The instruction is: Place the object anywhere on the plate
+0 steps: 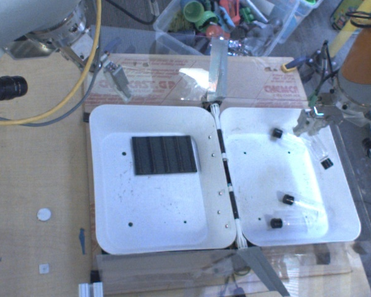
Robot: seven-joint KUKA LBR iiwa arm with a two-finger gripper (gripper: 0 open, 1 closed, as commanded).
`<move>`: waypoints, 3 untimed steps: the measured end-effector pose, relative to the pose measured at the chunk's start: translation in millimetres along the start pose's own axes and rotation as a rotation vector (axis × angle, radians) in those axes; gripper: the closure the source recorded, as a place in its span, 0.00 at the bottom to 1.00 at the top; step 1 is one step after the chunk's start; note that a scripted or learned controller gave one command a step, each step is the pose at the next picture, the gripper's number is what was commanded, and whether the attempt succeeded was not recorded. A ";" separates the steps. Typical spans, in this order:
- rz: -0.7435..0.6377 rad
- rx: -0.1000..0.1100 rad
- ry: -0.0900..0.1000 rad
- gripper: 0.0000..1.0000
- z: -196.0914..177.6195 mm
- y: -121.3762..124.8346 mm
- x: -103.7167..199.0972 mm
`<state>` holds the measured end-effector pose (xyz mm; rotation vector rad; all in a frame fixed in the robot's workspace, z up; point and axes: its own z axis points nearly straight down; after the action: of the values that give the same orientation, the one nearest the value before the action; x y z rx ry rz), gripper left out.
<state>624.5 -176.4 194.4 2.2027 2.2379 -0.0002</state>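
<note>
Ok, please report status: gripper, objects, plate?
Gripper over right bin's far edge. Clear vials with black caps lying in right bin. Dark ridged plate in left bin, nothing on it.

Clear tub of toys (pixel 235 11) beyond bench.

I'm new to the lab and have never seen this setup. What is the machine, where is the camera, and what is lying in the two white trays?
The picture comes from one camera fixed above the bench, looking down at a slant. The machine is a robot arm, grey and orange, reaching in from the right; its gripper hangs over the far right corner of the right bin. I cannot tell whether it holds anything. The left bin holds a dark ribbed rectangular plate. In the right bin lie several small clear vials with black caps, scattered apart. Behind the bins stands a clear box of colourful toys.
</note>
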 end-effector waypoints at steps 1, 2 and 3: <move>-0.026 0.002 0.002 1.00 33.6 -82.9 47.7; -0.085 0.003 0.003 1.00 86.8 -144.6 69.2; -0.039 -0.002 0.001 1.00 105.5 -142.9 81.9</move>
<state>480.4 -96.9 88.6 2.1583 2.2797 0.0030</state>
